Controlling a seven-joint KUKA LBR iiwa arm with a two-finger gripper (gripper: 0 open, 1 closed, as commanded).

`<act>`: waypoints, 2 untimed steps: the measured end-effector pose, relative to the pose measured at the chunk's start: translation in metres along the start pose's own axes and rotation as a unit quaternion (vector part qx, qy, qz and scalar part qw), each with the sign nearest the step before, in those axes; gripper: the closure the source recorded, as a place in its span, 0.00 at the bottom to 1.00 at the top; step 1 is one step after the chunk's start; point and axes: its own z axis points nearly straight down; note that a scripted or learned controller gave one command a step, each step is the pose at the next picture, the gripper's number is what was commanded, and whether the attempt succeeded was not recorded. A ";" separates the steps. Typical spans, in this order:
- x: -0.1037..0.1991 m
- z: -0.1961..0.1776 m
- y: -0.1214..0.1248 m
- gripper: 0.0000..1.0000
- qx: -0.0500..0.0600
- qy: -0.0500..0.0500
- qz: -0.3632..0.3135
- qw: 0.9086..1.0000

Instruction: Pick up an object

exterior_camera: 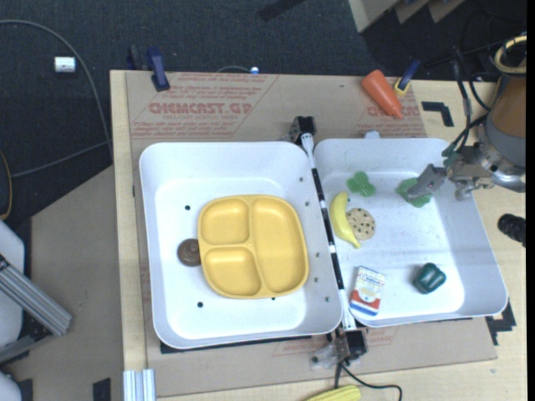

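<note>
Nearest, small red-white-blue carton (367, 291); grey two-finger gripper (426, 184) clenches soft, crumpled light-green object (413, 192) in right white bin (481, 249).

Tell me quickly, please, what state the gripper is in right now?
Gripper: over the right bin, its tip at a green object; whether it is open, shut or holding that object cannot be told.

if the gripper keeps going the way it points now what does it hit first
The gripper reaches in from the right, pointing left and slightly down over the right bin. A green object sits right at its tip, so it likely meets that first, then the green piece farther left. Height above them is unclear.
</note>
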 end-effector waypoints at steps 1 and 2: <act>-0.033 0.106 -0.094 0.00 0.000 0.000 0.000 1.000; 0.002 0.106 -0.009 0.00 0.000 0.000 -0.001 1.000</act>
